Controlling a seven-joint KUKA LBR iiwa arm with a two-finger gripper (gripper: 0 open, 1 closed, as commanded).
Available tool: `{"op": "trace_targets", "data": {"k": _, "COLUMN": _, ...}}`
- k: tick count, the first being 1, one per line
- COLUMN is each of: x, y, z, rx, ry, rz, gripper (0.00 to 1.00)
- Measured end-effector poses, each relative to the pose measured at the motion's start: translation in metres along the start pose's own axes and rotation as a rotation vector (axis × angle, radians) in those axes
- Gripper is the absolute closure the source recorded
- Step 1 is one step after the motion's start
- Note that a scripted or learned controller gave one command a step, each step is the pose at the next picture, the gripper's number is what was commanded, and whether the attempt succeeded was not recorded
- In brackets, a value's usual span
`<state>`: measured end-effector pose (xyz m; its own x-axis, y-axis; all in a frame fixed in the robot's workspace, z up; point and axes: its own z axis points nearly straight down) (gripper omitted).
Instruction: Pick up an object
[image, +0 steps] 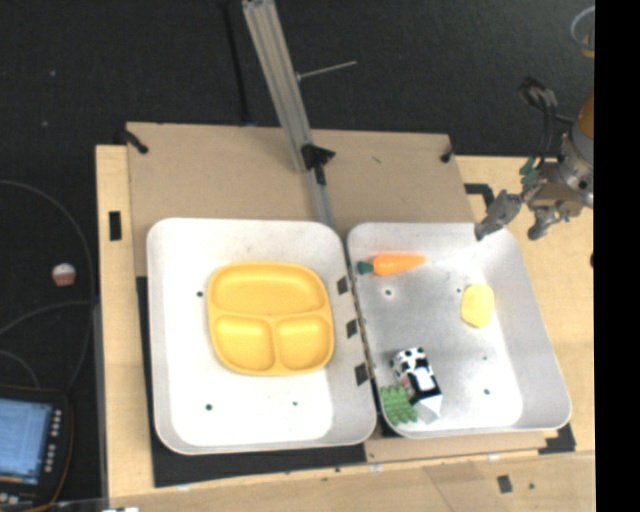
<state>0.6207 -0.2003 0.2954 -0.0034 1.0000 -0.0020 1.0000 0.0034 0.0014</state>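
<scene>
With the end effector (518, 220) spread open and holding nothing above the right white bin (535, 330), the small rounded yellow plastic lemon (478, 305) looks light, stiff, slippery: pinch its narrow waist.

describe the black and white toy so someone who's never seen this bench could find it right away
Start at the right-hand white bin, the one without the yellow divided plate. Look along its near edge, towards the corner by the divider between the bins: the cow figure lies there, touching a small green toy. Its black-and-white patches set it apart from the orange carrot and the yellow lemon.
</scene>
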Motion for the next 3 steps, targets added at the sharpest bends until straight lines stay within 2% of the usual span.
{"op": "trace_targets", "data": {"k": 1, "x": 0.0, "y": 0.0, "z": 0.0, "rx": 0.0, "ry": -0.001, "rz": -0.001, "gripper": 0.0}}
{"op": "trace_targets", "data": {"k": 3, "x": -0.013, "y": 0.002, "z": 0.118, "rx": 0.006, "ry": 0.001, "rz": 0.004, "gripper": 0.0}}
